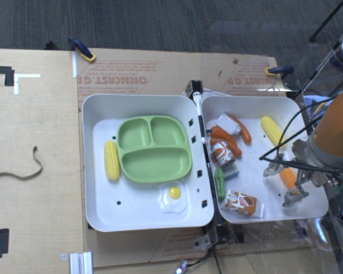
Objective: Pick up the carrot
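Carrot (287,178) lies on the floor of the right bin (248,103), touching the gripper (297,182), whose fingers sit spread on either side of it. Beyond the gripper a corn cob (270,130) rests; a juice carton (242,203) lies nearer the divider.

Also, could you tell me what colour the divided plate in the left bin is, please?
The divided plate is light green, plain with no pattern, seen clearly in the camera view.
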`<state>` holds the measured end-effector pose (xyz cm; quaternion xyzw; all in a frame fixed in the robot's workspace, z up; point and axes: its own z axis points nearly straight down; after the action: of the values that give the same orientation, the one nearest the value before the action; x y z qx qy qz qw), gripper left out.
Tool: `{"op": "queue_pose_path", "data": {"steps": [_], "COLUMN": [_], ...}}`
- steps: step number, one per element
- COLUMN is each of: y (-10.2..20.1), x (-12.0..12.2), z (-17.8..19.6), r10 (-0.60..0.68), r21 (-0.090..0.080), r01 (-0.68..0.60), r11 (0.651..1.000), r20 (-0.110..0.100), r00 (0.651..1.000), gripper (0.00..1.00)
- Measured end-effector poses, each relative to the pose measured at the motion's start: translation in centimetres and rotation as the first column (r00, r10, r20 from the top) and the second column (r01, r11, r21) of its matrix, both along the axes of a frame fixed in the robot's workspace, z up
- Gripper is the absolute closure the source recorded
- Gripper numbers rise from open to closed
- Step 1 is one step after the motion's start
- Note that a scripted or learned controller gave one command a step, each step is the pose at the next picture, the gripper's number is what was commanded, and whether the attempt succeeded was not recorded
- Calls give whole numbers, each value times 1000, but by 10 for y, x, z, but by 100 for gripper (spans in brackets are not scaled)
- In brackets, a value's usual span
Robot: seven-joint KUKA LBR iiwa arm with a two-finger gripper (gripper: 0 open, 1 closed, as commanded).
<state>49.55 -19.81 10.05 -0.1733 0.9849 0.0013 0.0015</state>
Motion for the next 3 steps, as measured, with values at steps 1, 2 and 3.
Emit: {"op": "queue_pose_path", "data": {"steps": [1,2,3], "y": [2,2,3], "x": [2,2,4], "z": [9,9,19], "r10": [4,4,7], "r21": [0,0,0], "r01": [-4,-4,-7], "r11": [1000,1000,1000], "r20": [4,4,8], "r00": [1000,1000,1000], "gripper": [100,0,100]}}
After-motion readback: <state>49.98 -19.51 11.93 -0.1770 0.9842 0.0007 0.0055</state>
